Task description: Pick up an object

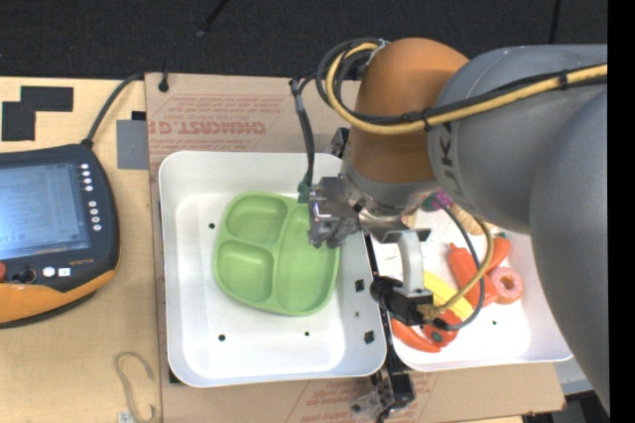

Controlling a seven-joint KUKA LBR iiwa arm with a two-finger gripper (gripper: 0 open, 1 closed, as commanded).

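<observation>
A green divided plate (266, 257) lies in the left white bin (190, 322). My gripper (321, 224) hangs low over the plate's upper right rim, at or very near its edge. The wrist and arm above it hide the fingertips, and I see nothing held. In the right bin (541, 337) lie an orange carrot (462, 265), a pink ring (509, 285), a yellow piece (451, 305) and a red-orange piece (421, 338), partly behind the wrist.
The big grey and orange arm covers the upper half of the right bin. A teach pendant (50, 222) rests on the bench left of the bins. Cardboard (213, 118) lies under and behind the bins.
</observation>
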